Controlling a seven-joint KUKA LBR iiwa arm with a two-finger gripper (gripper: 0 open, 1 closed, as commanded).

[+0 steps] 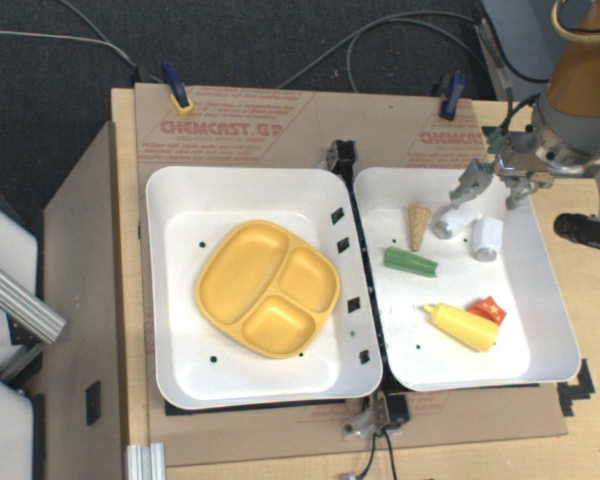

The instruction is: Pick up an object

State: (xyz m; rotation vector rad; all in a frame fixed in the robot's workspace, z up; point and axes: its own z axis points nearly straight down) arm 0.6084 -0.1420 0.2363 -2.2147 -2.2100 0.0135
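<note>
The gripper (491,190) hangs over the back part of the right bin (540,363), its jaws spread wide and holding nothing. Just below it lies a white cylinder (486,238), short and smooth, lying on its side. Left of the cylinder are a tan cone (419,226) and a green block (410,262). In front of it lies a yellow bottle (462,326).

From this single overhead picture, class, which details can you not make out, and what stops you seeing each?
- Robot gripper, camera view: too blurred to tell whether it is open or shut.
- Red item, camera view: partly covered by the yellow plastic squeeze bottle; its shape is unclear.
- Grey arm with its orange band, camera view: cut off by the upper right edge.
- Small white cylinder, camera view: too small to identify.
</note>
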